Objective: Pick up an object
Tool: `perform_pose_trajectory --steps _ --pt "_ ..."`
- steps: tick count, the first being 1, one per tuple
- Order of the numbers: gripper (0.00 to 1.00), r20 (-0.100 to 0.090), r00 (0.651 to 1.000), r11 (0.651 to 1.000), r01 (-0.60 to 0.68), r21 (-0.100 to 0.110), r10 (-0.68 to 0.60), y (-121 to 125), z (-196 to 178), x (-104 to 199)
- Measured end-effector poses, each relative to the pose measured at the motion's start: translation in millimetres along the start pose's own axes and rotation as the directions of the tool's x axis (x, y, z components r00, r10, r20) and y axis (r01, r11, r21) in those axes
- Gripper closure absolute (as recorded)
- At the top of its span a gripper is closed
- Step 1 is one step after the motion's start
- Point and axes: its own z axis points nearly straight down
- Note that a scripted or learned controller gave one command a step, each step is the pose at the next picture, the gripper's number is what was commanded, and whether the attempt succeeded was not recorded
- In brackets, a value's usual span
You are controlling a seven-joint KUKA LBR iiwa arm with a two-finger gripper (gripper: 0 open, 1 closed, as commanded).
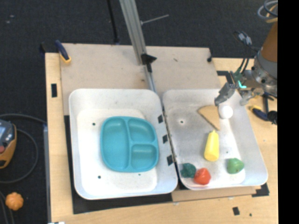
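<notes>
A: From the camera view, what do we log?

B: We find the gripper (227, 97) above the right bin (254, 139), beside a small white ball (226, 111) and a tan wedge (209, 116). We cannot tell its state.

A: Progress?

B: We judge nothing lifted. The yellow bottle (211, 146), red piece (202, 176) and both green pieces (234, 165) rest in the bin; the teal tray (129, 143) sits left.

Gripper (227, 98) over right bin (187, 106), above white ball (226, 111). Right bin: wedge (210, 116), yellow bottle (211, 145). Left bin (84, 101): blue tray (129, 143).
</notes>
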Motion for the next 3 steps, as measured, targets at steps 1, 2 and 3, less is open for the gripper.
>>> perform_pose_trajectory --steps 1,2,3 --pt "0.00 0.000 1.000 1.000 0.000 -0.001 0.000 0.2 -0.4 0.0" --pt "0.00 0.000 1.000 1.000 0.000 0.005 0.000 -0.7 62.7 1.9" --pt "0.00 0.001 1.000 1.000 0.000 0.003 0.000 9.0 112.9 1.6"
